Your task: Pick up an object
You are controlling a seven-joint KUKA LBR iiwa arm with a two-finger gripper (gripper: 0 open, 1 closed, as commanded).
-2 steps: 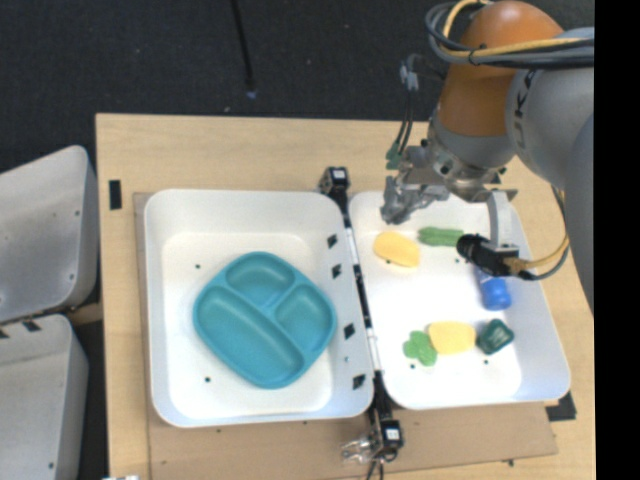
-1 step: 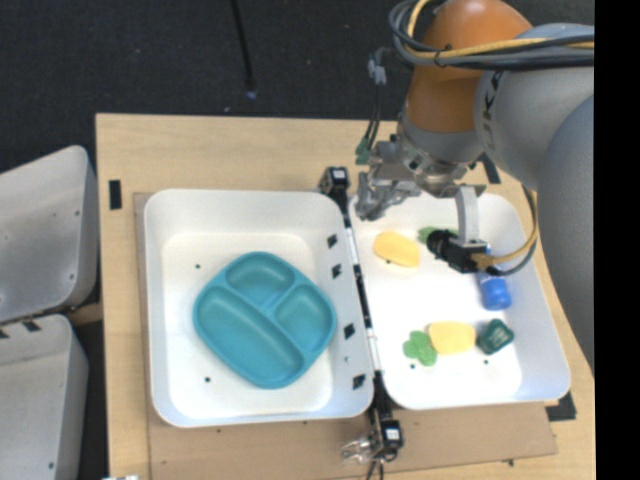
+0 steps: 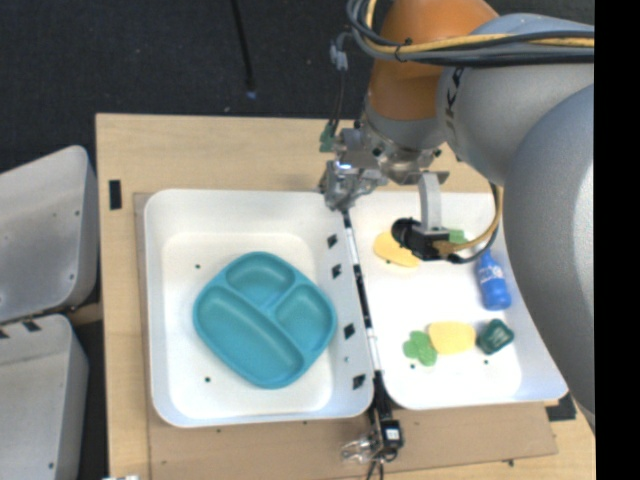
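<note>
The right bin (image 3: 470, 393) holds several small things. A flat yellow piece (image 3: 394, 252) lies near its far left. A blue bottle (image 3: 491, 281) lies at the right. Toward the front sit a yellow block (image 3: 450, 337), a light green piece (image 3: 421, 349) touching its left end, and a dark green block (image 3: 494, 337). My gripper (image 3: 343, 190) hangs below the orange wrist, over the far end of the divide between the two bins. It is up and to the left of the flat yellow piece, and I see nothing held in it.
A teal divided plate (image 3: 263, 317) lies in the middle of the left bin (image 3: 165, 268). The grey arm covers the right bin's far right corner. A small green bit (image 3: 457, 236) shows next to the wrist fitting.
</note>
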